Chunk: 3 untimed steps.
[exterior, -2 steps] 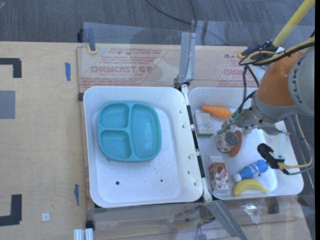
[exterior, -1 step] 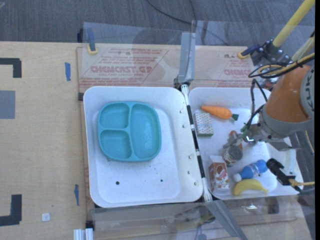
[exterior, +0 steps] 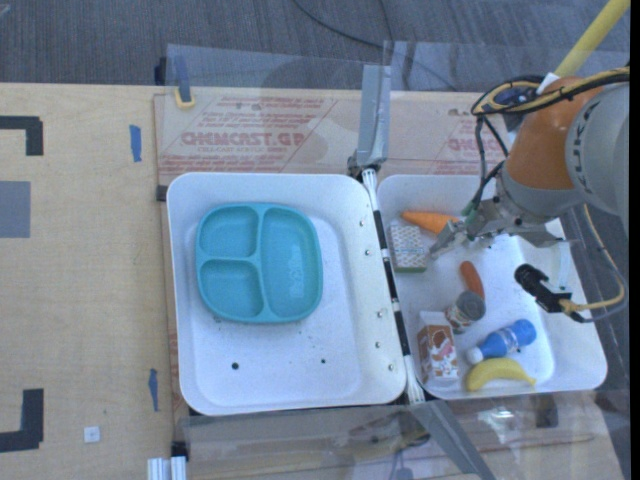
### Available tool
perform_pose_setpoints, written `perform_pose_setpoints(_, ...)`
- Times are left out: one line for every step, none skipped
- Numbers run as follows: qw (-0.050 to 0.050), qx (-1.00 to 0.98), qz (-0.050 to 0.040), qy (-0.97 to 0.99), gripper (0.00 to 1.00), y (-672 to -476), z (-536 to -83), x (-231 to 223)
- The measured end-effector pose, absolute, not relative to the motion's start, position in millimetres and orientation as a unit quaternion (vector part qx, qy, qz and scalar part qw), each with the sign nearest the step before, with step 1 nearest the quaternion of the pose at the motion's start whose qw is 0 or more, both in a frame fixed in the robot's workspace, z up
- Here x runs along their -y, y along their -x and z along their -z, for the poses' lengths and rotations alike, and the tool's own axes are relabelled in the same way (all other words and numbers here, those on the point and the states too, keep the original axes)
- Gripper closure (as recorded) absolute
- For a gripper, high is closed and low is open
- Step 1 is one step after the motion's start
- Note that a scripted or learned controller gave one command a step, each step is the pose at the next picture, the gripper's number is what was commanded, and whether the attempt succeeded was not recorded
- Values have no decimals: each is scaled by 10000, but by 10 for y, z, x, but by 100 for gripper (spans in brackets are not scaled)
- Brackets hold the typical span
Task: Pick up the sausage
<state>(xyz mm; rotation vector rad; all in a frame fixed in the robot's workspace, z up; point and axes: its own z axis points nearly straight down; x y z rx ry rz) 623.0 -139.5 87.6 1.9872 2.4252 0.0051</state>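
Note:
The sausage (exterior: pixel 471 278), a short orange-red link, lies in the middle of the right white bin (exterior: pixel 590 353). My gripper (exterior: pixel 453 234) hangs over the bin's upper middle, just above and to the left of the sausage and right beside an orange carrot (exterior: pixel 428 221). It is open, and nothing sits between its fingers. The grey arm with its orange band (exterior: pixel 540 153) reaches in from the upper right.
Also in the right bin are a checkered sponge (exterior: pixel 407 247), a small can (exterior: pixel 465 310) touching the sausage's lower end, a blue bottle (exterior: pixel 505 340), a banana (exterior: pixel 499 373) and a snack packet (exterior: pixel 437 354). A teal divided plate (exterior: pixel 259 264) lies in the left bin (exterior: pixel 290 368).

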Motion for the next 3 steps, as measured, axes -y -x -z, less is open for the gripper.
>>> perform_pose_setpoints(16,-7498,-14,-6616,0,-5751,-878,1487)
perform_pose_setpoints(46,-7486,-32,-6630,100,-5767,-993,1506)
perform_pose_setpoints(5,-6904,1,-7234,100,-5720,-2126,755)
